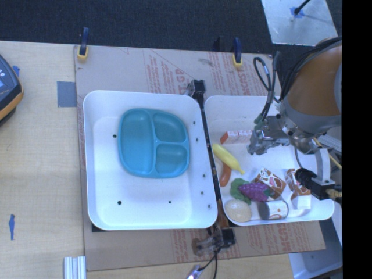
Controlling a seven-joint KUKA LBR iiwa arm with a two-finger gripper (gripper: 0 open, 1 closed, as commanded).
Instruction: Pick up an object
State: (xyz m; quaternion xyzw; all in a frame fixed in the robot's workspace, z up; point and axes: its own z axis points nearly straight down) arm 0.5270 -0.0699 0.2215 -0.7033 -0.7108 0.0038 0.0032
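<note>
Toys point(256, 190) crowd the right bin point(232, 106); arm point(311, 92) hangs above them.

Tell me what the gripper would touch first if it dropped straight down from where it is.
Most likely bare floor of the right bin, just right of the small red-and-white packet. The gripper hangs over that gap, though height and exact line are hard to judge from this slanted view.
</note>
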